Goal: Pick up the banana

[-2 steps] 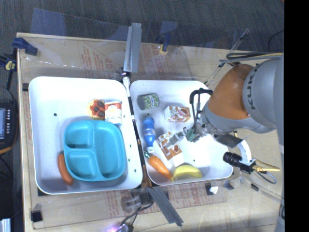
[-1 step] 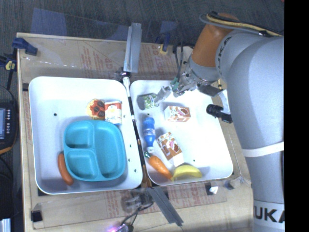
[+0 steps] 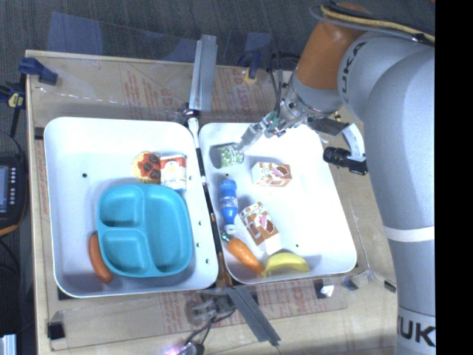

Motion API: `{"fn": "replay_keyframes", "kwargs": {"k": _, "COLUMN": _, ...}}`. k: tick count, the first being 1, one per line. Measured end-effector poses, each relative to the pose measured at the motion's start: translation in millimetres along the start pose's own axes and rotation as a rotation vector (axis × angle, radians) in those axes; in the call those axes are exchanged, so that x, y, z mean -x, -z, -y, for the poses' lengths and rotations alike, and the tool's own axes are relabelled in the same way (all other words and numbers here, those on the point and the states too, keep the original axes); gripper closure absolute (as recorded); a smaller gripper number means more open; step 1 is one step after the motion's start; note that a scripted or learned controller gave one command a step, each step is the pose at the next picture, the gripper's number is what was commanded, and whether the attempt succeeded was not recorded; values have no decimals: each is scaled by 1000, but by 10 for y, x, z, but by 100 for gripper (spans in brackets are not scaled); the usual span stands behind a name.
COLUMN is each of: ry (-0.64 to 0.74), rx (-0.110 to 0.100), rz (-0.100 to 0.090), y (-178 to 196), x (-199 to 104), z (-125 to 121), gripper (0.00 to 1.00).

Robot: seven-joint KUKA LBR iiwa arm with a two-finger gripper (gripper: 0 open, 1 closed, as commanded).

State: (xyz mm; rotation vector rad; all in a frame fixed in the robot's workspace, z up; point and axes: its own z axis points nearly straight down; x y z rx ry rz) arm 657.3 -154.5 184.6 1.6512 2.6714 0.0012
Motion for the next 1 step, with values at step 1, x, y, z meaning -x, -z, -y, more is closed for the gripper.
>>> {"fn": "replay_keyframes", "kwargs": {"k": 1, "ry": 162, "rx": 19, "rz": 17, "y": -684, "x": -272, "z": 480, "gripper": 0}}
